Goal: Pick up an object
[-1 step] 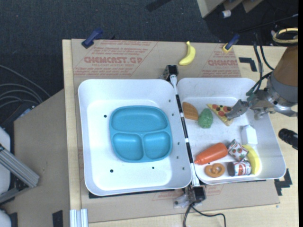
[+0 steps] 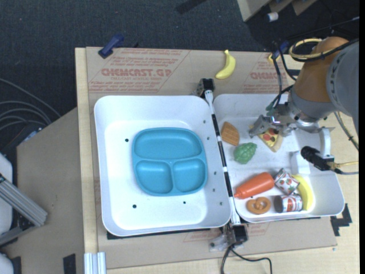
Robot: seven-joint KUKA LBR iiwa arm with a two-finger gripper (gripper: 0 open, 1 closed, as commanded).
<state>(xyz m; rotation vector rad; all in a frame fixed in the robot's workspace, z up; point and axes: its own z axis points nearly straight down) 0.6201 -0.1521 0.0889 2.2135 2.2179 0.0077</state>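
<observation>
Sitting on cardboard (image 2: 142,70): 2 bins (image 2: 114,119).

Bright, even light (slightly soft focus)

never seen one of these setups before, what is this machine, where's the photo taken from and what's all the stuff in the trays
This is one photo from a camera fixed above a bench, looking down at a slant. The grey machine with the orange band is a robot arm reaching in from the right. Its gripper, a two-finger hand, is low over a pizza slice toy in the right bin; whether it grips anything cannot be told. That bin also has a bread piece, green leafy toy, carrot, two cans, a banana and a round brown piece. The left bin holds a blue divided plate. Another banana lies on the cardboard behind.
</observation>
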